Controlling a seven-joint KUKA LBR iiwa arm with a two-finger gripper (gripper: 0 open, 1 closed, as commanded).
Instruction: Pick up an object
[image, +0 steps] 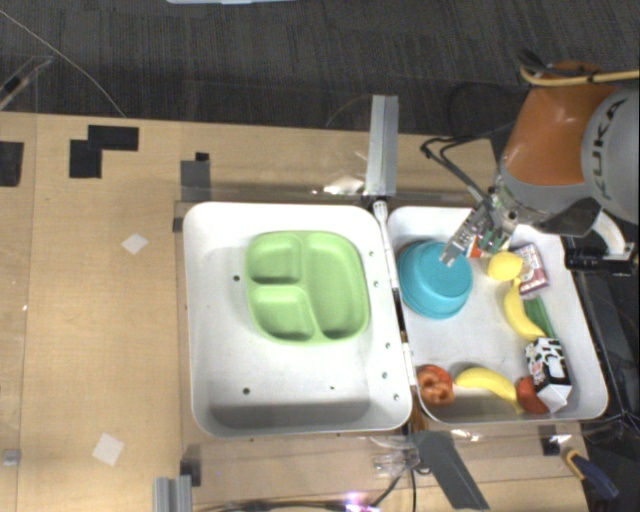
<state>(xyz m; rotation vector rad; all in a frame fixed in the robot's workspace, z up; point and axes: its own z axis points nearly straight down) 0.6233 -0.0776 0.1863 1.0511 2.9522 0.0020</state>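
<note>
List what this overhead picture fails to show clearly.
- Claw: small and dark against the blue bowl; whether it is open or shut cannot be told.
- Small packet beside the lemon: print too small to read.
- Carton with a cow pattern: label illegible.
- Red item by the carton: partly covered, identity unclear.
- Arm: cut off by the right edge.

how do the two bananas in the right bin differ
The upper banana lies nearly lengthwise along the bin's right side, below a lemon. The lower banana lies crosswise near the front wall, beside an apple. Both are yellow, curved and untouched by the gripper.
</note>
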